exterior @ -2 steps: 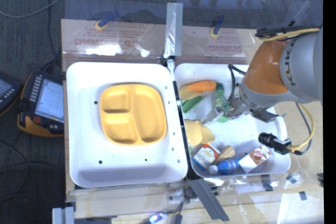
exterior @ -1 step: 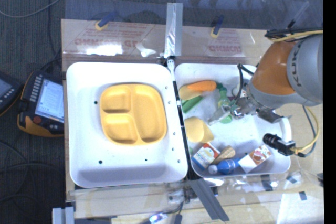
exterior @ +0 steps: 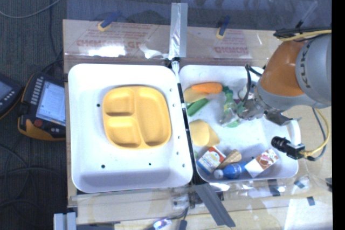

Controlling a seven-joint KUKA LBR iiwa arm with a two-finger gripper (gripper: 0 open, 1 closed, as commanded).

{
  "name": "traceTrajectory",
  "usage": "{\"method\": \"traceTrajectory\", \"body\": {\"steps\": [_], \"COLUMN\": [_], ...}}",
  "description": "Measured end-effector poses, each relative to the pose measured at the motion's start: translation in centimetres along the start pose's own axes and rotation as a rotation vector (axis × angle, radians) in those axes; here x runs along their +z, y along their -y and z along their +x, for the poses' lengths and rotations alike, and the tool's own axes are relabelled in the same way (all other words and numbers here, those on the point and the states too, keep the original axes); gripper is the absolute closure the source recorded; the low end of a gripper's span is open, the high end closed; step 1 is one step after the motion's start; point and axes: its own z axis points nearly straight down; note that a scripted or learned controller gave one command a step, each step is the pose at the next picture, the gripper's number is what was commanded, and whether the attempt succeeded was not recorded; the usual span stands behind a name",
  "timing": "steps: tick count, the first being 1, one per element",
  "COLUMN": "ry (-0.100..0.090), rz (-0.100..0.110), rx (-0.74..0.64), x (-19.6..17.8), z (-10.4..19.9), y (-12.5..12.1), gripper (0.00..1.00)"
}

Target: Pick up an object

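**Tool low in the right bin, among the toy food**

The arm [exterior: 294, 75] reaches in from the right of the frame, its tool [exterior: 237, 110] down in the right bin [exterior: 280, 140] at a green object [exterior: 230, 116]. Nearby lie a carrot [exterior: 207, 87], a green pepper [exterior: 197, 105], a yellow piece [exterior: 200, 132] and cartons along the lower edge. The left bin [exterior: 86, 164] holds a yellow divided tray [exterior: 136, 117].

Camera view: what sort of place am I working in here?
Likely a robotics lab pick-and-place cell: two white bins taped to a bench, toy food like a carrot, and a teach pendant on the carpet.
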Motion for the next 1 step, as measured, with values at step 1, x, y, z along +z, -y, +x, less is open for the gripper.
{"method": "traceTrajectory", "body": {"steps": [1], "ry": [0.005], "rz": [0.018], "rx": [0.066], "x": [-11.24], "z": [5.08], "y": [-8.41], "gripper": [1.00]}}
